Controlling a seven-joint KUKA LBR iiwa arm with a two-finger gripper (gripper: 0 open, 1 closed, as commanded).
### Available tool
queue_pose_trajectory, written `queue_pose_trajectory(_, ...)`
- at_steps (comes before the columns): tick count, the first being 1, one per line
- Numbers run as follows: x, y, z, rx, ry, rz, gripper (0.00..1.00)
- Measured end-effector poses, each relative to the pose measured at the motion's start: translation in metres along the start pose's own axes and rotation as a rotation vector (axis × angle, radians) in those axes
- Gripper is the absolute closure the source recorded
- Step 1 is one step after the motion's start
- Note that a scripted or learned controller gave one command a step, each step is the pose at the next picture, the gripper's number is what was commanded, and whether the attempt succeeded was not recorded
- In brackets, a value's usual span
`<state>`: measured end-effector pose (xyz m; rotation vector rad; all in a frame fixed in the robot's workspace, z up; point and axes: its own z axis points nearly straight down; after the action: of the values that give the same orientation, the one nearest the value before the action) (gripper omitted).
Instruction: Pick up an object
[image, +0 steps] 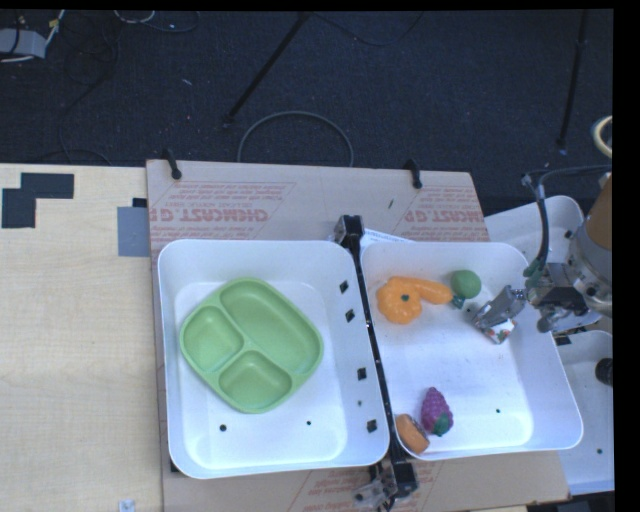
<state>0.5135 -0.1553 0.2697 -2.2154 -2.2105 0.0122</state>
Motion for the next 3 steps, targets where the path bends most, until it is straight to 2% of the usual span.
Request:
queue_pose_trajectory(1,0.000,0.002,-0.006,-0.010,-0.002,-0.002,0.00)
queue_pose_trajectory(2,0.011,-0.002,0.050,-0.006,0.000,-0.003,0.00)
queue_pose_trajectory(3,0.006,0.005,0.097,-0.007,-0.001,-0.002,0.00)
